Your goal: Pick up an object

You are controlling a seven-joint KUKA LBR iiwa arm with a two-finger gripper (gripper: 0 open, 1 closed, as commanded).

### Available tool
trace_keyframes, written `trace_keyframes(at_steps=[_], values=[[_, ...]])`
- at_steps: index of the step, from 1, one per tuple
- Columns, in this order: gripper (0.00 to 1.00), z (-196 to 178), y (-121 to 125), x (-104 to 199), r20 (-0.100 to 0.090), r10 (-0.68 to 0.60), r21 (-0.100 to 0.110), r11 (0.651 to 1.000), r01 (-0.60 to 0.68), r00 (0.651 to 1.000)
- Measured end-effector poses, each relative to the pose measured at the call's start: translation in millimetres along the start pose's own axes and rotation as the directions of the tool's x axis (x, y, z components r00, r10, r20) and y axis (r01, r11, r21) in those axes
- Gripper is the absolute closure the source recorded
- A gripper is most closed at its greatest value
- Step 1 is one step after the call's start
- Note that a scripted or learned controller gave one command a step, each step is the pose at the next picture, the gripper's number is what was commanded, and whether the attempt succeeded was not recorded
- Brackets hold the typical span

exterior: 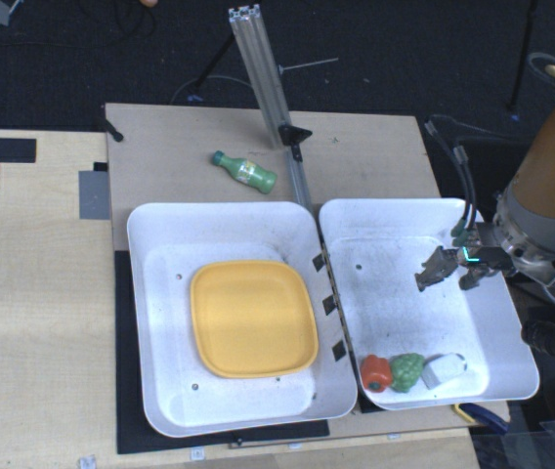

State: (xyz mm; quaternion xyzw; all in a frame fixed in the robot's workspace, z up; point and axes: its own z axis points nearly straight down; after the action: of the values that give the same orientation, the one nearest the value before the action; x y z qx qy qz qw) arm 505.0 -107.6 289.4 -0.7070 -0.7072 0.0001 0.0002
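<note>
Three small things, red, green and white, sat in the right bin. Above them, the gripper hung with fingers apart, holding nothing.

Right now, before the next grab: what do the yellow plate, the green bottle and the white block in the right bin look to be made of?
Yellow plate: seems matte moulded plastic, even colour, soft rounded rim, no glare.
Green bottle: probably translucent plastic with a pale label; it lies on the bench behind the bins.
White block: too small to tell; plain and dull, perhaps plastic or foam.
</note>
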Motion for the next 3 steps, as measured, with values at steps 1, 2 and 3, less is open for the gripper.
trace_keyframes(at_steps=[1,2,3], values=[[0.0,0,0,0,0.0,0.0,0.0,1.0,0.0,1.0],[0.0,42,0,1,0.0,-0.001,0.004,1.0,0.001,1.0],[0.0,105,-4,0,-0.001,0.0,0.006,1.0,0.0,1.0]])
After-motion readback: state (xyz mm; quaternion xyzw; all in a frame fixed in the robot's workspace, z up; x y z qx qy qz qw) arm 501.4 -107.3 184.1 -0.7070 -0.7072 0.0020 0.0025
